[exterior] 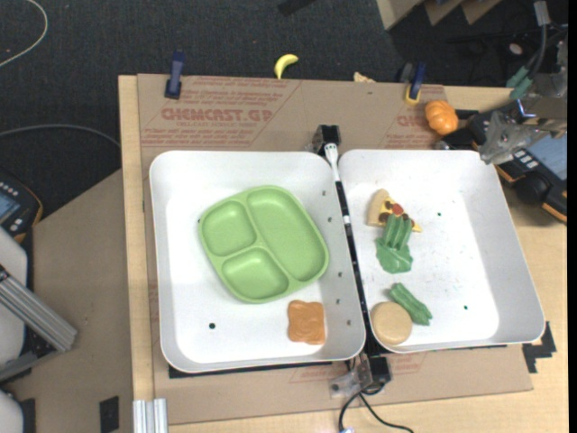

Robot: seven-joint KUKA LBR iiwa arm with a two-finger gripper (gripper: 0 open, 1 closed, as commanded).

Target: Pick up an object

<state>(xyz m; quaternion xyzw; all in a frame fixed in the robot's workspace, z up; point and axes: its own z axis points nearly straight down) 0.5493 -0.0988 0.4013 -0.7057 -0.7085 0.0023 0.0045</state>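
The right bin (469, 242) holds a pizza slice (383, 207), a leafy green toy (395, 244), a smaller green piece (411, 302) and a tan round piece (391, 323) near its front left corner. In the left bin (171, 242) lie a green divided plate (262, 243) and an orange toast-like piece (306, 321). My gripper (501, 137) hangs at the far right, above the right bin's back right corner, well apart from every toy.
An orange fruit toy (441, 116) sits on the cardboard behind the right bin, close to the gripper. A yellow banana toy (286, 64) lies beyond the cardboard's back edge. Clamps (175, 74) hold the cardboard. Equipment crowds the upper right.
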